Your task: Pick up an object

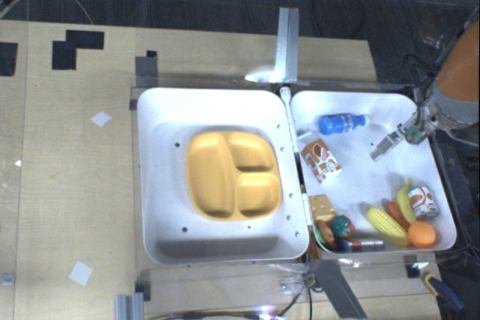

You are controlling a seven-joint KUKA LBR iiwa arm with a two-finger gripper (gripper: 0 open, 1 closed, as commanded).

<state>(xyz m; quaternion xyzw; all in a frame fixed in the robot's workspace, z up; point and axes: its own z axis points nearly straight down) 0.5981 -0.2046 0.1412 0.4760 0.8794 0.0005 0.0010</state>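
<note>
- The claw [384, 146] is seen above the right bin [390, 105], near the blue bottle [341, 123].
- Whether it is open cannot be told; nothing is seen held.

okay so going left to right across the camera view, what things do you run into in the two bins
Yellow divided tray in the left bin → small printed carton in the right bin → blue bottle → gripper → orange. The pile along the right bin's near edge overlaps too much to order.

Two bins side by side on the table [67, 183]

Left bin [161, 161] holds a divided tray [232, 174]; right bin [375, 105] holds a bottle [341, 123], carton [321, 160] and corn cob [386, 222].
</note>
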